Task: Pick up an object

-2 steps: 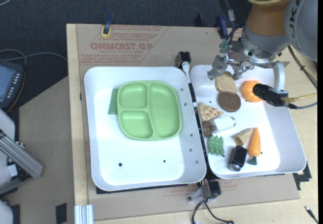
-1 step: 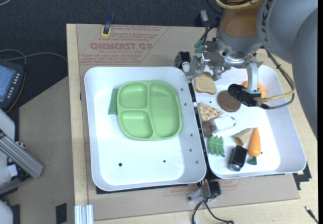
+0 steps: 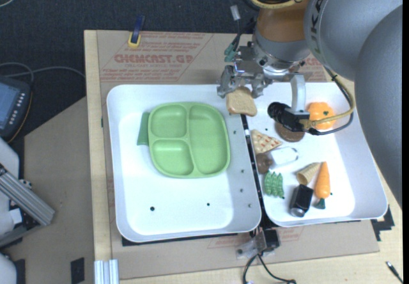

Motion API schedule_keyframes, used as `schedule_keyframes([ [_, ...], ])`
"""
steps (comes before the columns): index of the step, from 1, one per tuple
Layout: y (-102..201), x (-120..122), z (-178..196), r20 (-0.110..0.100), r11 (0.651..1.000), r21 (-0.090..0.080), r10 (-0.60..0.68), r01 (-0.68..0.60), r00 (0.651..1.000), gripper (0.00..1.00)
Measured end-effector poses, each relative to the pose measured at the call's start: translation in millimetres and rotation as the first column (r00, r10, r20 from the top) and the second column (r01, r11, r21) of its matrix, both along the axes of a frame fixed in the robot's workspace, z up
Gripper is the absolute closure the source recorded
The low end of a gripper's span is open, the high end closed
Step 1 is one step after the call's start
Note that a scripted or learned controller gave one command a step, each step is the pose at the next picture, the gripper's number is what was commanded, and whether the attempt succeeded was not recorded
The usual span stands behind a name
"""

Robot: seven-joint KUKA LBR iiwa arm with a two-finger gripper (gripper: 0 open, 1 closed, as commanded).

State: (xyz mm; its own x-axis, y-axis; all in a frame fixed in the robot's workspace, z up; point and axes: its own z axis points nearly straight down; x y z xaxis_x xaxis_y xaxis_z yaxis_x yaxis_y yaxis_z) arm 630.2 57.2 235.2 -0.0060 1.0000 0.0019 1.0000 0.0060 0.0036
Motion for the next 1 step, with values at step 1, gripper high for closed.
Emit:
schedule_keyframes([
  [1,-6.7,8.5,-12.4,-0.002,1.000,-0.003,-0.006,0.006,1.000,1.00],
])
